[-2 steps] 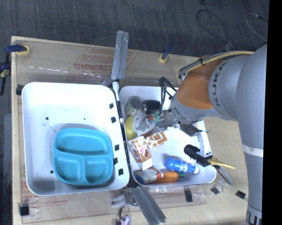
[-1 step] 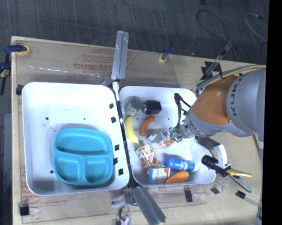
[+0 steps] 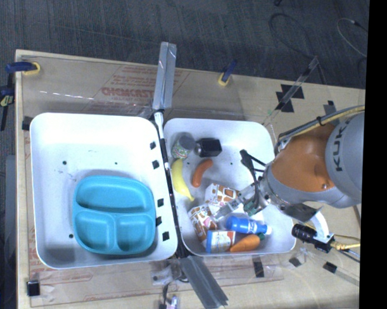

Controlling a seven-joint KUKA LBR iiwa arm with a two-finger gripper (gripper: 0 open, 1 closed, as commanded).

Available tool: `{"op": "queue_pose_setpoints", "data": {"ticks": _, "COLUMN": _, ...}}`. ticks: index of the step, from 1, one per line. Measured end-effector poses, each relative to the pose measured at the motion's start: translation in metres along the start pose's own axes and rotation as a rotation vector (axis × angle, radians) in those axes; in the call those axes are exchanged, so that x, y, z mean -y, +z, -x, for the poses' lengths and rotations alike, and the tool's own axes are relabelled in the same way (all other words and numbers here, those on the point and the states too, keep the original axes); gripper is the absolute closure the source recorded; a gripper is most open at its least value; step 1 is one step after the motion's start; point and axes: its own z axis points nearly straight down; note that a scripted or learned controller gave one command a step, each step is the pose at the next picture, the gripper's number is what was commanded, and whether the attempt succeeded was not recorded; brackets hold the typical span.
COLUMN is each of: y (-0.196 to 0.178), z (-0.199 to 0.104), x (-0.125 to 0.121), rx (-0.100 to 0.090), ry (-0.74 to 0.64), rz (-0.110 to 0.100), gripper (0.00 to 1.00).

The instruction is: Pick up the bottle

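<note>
Bench point(image 3: 88, 90): two shallow white bins side by side, as you look down at a slant.

Left bin point(image 3: 61, 146): one blue divided tray point(image 3: 115, 214), three compartments, lying toward the near side.

Right bin point(image 3: 235, 136): a crowded heap. Items you can make out:
- bottle point(image 3: 245, 225), blue, lying on its side near the front wall, with an orange cap end pointing right.
- carrot point(image 3: 244, 244), orange, just beside the bottle on its near side, against the front wall.
- banana point(image 3: 180, 179), yellow, along the left wall.
- sausage point(image 3: 201, 173), orange-red, just right of the banana.
- black block point(image 3: 209, 146) and a small round can point(image 3: 182, 146), at the far end.
- printed packets point(image 3: 210, 208), white with brown marks, piled left of the bottle; their edges overlap and you cannot separate them cleanly. One more carton point(image 3: 220, 240) with a blue and red label lies under the bottle's left end.

Arm point(image 3: 307, 170): enters from your right, its orange band bulking over the bin's right edge. Gripper point(image 3: 254, 200): low in the right bin, just above the bottle's far side. It is small, dark and partly masked by the wrist; whether the claw is apart or together you cannot tell, and contact with the bottle is unclear.
</note>
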Motion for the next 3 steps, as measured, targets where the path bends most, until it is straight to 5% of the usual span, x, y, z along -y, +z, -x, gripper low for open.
{"op": "queue_pose_setpoints", "data": {"ticks": 1, "y": -0.011, "z": -0.006, "x": 0.008, "rx": -0.027, "ry": 0.003, "rz": -0.023, "gripper": 0.0}}
{"op": "queue_pose_setpoints", "data": {"ticks": 2, "y": 0.011, "z": 0.006, "x": -0.004, "rx": -0.007, "ry": 0.109, "rz": -0.009, "gripper": 0.0}}
{"op": "queue_pose_setpoints", "data": {"ticks": 3, "y": -0.04, "z": -0.007, "x": 0.008, "rx": -0.027, "ry": 0.153, "rz": -0.027, "gripper": 0.0}}
